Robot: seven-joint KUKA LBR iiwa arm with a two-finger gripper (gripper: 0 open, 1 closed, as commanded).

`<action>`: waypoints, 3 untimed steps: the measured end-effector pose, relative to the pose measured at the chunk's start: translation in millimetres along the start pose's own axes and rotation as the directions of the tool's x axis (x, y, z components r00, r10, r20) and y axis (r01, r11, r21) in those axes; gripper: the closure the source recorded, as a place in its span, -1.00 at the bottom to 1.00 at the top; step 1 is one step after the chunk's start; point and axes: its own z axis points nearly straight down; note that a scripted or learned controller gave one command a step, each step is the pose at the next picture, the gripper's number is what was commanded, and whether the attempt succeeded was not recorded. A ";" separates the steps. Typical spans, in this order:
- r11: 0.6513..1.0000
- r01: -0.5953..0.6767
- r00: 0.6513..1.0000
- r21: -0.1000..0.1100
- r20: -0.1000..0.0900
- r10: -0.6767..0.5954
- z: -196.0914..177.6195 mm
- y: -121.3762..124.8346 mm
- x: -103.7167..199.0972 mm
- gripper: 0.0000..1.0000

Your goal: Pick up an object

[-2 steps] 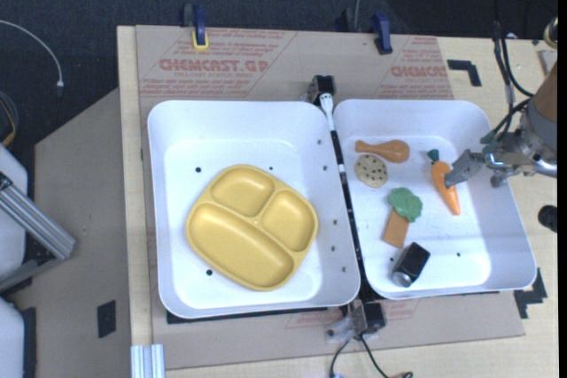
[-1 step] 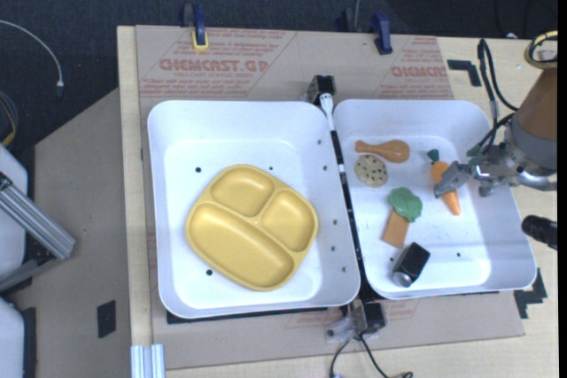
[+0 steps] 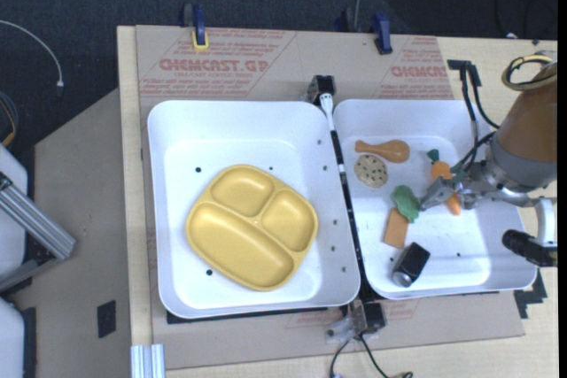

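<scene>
1. Progress, as far as I can judge: nothing is picked yet. Every object sits on a bin floor, so the whole grab and lift is left to do.

2. Far left, the left bin (image 3: 164, 190) is a shallow white tray with rounded corners and a smooth, slightly glossy look. Lying in it is a yellow divided plate (image 3: 252, 226), matte plastic by the look of it, rounded outline, three compartments, turned at an angle.

3. Moving over to the right bin (image 3: 372, 274), same white tray. Near its upper left is a tan drumstick-shaped toy (image 3: 385, 150), and just below it a round speckled cookie-looking disc (image 3: 371, 170).

4. Further down there's a green lumpy piece (image 3: 407, 202) touching an orange rectangular block (image 3: 395, 228), and near the front wall a small black boxy thing (image 3: 410, 264) with a shiny face.

5. Right of those, a little carrot-like toy (image 3: 438, 162) with a green top, plus another small orange piece (image 3: 454, 205) right by the fingers.

6. The gripper (image 3: 440, 190) hangs low over that cluster, at the end of the grey arm coming from the right. Whether the jaws are spread or pressed together, I can't tell, it's just too small and cluttered there. Nothing shows clearly between them, so I wouldn't call anything held.

7. Likely target is one of the pieces near the green lump, but that's a guess.
</scene>
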 end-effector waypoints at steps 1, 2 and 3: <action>1.000 0.000 1.000 -0.007 0.003 0.000 -14.1 1.6 -0.7 1.00; 1.000 0.002 1.000 -0.012 0.005 -0.002 -69.8 8.4 7.8 1.00; 1.000 0.001 1.000 -0.013 0.005 -0.001 -131.7 6.2 1.0 1.00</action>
